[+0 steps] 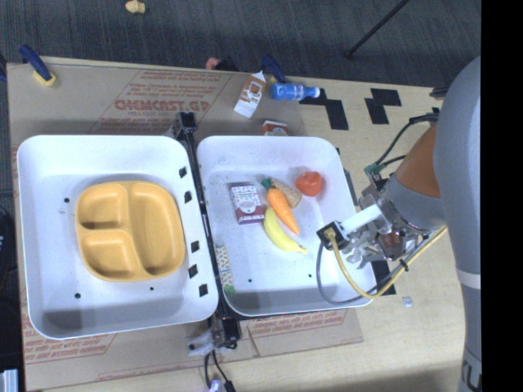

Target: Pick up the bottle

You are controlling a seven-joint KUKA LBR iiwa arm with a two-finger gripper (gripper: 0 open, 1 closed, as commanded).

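The gripper [353, 247] sits at the right-hand rim of the right bin [245, 296], low and tangled in its own yellow cable [347, 280], and the view does not let me tell its state; nothing can be seen held in it. The bottle [292, 92], blue with a lighter cap end, lies on its side outside both bins, on the cardboard sheet [163, 96] behind the right bin's far wall, well apart from the gripper. That placement is the main risk as I judge it: a reach aimed into the bin would land on the wrong things, and a bottle lying flat on a smooth surface could roll away from a grasp that closes off-centre. The bin's far wall also lies between gripper and bottle, so a low sweep could catch the rim. Inside the right bin, between the two, lie a banana [282, 233] touching a carrot [283, 206], a red tomato-like piece [310, 183] and a small dark-red packet [246, 202]. Just beside the bottle on the cardboard stand a small carton [251, 95] and a blue clip [272, 66], either of which could be knocked or grabbed by mistake. The left bin [49, 300] holds a yellow divided tray [131, 229], far from any sensible path.
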